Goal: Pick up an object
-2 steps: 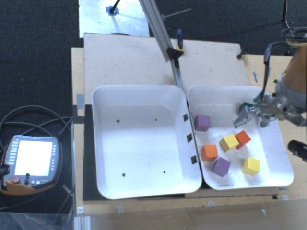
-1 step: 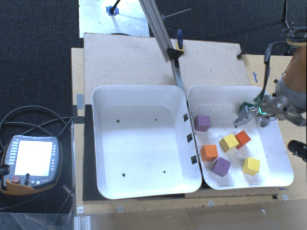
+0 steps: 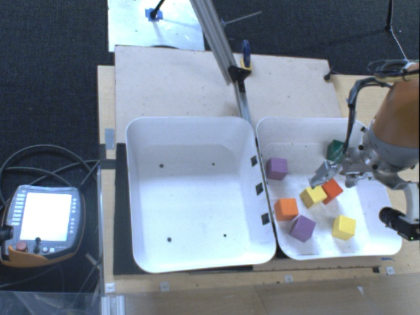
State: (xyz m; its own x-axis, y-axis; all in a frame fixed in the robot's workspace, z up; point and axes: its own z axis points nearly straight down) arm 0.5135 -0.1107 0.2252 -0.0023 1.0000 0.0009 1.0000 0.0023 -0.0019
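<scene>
End effector (image 3: 326, 174) | grip state unclear | above yellow cube (image 3: 313, 195), cube turned diamond-wise, no long axis

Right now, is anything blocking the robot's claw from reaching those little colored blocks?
Nothing visible does. The gripper hangs low in the right bin, right beside the yellow block and red block. The other blocks lie apart from these two, not stacked over them.

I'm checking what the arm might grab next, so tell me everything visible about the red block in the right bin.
The red block is a small, matte cube, foam-like in look, lying tilted in the right bin. It sits just below the gripper, whose tip reaches its upper left edge. Its left side touches a yellow block. Whether the gripper actually touches it cannot be told.
</scene>
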